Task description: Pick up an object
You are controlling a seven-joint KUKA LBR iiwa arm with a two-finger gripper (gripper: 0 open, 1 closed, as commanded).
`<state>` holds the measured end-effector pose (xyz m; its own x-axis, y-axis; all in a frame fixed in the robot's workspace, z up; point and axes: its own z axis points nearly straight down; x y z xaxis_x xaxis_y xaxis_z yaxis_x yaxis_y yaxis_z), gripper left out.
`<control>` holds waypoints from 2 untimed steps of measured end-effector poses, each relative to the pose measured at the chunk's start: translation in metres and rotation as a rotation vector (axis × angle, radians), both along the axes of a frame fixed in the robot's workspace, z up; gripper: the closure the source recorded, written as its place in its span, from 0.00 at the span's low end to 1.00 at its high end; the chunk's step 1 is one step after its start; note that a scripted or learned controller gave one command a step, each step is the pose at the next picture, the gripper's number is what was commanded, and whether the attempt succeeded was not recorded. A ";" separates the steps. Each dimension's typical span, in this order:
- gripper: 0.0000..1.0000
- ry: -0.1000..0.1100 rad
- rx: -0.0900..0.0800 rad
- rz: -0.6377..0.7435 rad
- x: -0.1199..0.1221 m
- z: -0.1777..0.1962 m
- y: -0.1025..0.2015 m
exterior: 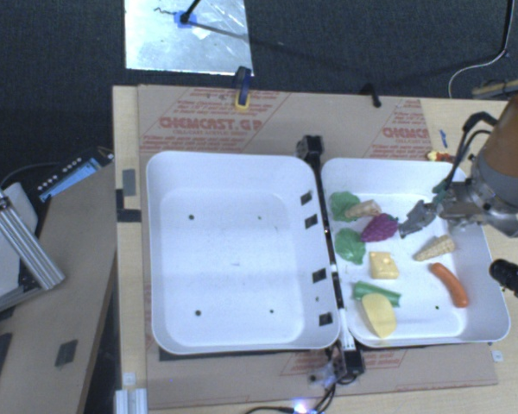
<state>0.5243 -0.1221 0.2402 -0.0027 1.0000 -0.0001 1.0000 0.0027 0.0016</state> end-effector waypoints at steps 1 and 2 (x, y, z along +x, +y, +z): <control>0.00 0.006 0.001 -0.001 0.023 -0.104 -0.003; 0.00 0.003 0.001 0.001 0.024 -0.159 0.016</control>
